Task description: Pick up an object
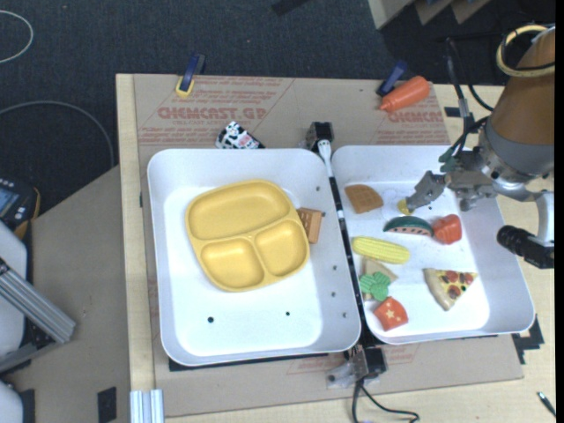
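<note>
The right bin [502,311] holds several toy foods: a brown bread piece [363,198], a watermelon slice [410,228], a red tomato-like piece [448,229], a corn cob [381,250], a green broccoli [374,284], a red strawberry [390,312] and a pizza slice [449,285]. My gripper [447,196] hovers over the bin's far part, just above the watermelon slice and the red piece. It is open, its fingers spread apart with nothing between them.
The left bin [176,324] carries a yellow divided plate [247,233] with a small brown block [309,225] at its right edge. Outside the bins lie a toy carrot [405,93], a black-and-white toy [236,136] and a blue-yellow clamp [187,76].
</note>
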Tool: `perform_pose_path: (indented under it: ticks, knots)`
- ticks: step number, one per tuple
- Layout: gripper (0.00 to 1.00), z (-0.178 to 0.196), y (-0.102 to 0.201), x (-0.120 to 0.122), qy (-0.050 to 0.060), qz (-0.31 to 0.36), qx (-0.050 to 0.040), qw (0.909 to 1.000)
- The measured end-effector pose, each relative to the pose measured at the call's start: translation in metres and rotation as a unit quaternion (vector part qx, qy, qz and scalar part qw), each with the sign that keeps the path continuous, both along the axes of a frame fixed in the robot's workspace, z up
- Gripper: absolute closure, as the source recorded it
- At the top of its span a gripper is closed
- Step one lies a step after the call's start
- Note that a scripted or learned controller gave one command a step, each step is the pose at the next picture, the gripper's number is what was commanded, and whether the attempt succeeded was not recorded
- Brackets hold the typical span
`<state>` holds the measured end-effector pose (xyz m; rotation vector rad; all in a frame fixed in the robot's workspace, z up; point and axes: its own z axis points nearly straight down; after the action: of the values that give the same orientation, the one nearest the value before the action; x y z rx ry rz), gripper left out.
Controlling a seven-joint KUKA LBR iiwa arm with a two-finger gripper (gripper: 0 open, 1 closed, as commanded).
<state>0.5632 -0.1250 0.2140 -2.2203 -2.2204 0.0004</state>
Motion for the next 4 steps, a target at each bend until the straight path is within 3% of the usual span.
perform_pose_path:
  ticks: [2,3,4]
  knots:
    - [0.00,-0.116,0.005,0.008,0.001,0.000,0.0000,1.0000]
    - [0.00,-0.130,0.006,0.008,0.002,0.000,0.0004,1.0000]
    - [1.00,-0.119,0.005,0.008,0.000,-0.001,0.0000,1.0000]
